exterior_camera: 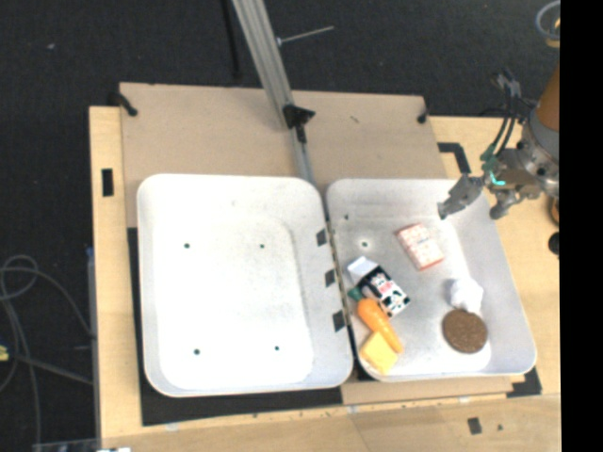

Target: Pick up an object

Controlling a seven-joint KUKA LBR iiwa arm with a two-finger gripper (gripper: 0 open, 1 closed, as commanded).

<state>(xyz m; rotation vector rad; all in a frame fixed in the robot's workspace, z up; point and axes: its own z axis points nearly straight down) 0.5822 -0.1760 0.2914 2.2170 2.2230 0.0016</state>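
Dark carpeted floor all round, loose cables at the left edge; on it a pale wooden bench [108, 252] carrying two shallow white bins side by side. Nearest you, along the front of the right bin [499, 281]: a yellow block [379, 354] tucked in the front-left corner, an orange carrot-shaped piece [377, 320] lying across its top edge, and a round brown disc [464, 331] toward the front right. Just behind the disc, a small white crumpled object [464, 294]. Mid-bin, a black-and-white printed item [382, 285] touches the carrot's upper end, close against the dividing wall. Further back, a pink-and-white packet [419, 246] lies flat with bare bin floor on every side. The left bin [151, 281] holds nothing to grasp. Farthest off, the gripper [488, 188] hangs over the right bin's rear right edge, fingers spread apart, nothing between them; its height above the bin is hard to judge from this angle. Advice: take the packet or the disc, since both stand apart from neighbours. Avoid the carrot cluster; those pieces touch and sit near the wall, so a finger could land on the wrong one. Centre over the chosen piece before descending, and straddle the packet's shorter side. An aluminium post [264, 55] rises behind the bins, well away from your path.
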